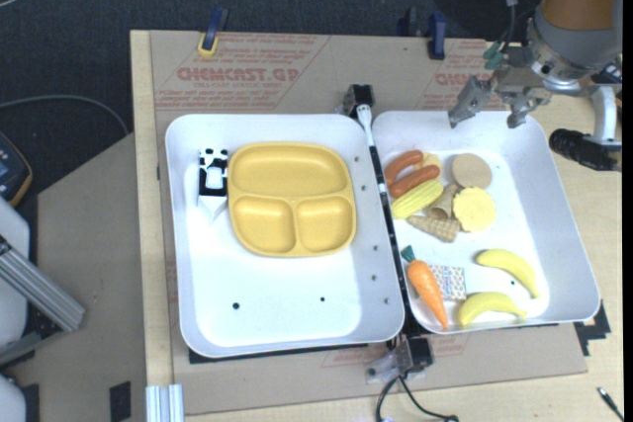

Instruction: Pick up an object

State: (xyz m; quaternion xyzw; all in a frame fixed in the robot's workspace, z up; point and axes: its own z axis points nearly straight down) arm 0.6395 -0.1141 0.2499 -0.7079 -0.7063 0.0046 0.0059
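My gripper (490,112) hangs open above the far edge of the right bin (564,212), its two grey fingers spread apart with nothing between them. Below it in the right bin lie toy foods: two red sausages (410,171), a corn cob (417,199), a tan round bun (472,171), a yellow round piece (475,210), a waffle cone (436,226), a carrot (428,288), a small patterned packet (451,281) and two bananas (507,269), (489,307).
The left bin (198,292) holds a yellow three-compartment plate (292,196) and a small black-and-white item (213,174) beside it. Clamps (208,41) sit on the board's far edge. A black bar (375,183) divides the bins.
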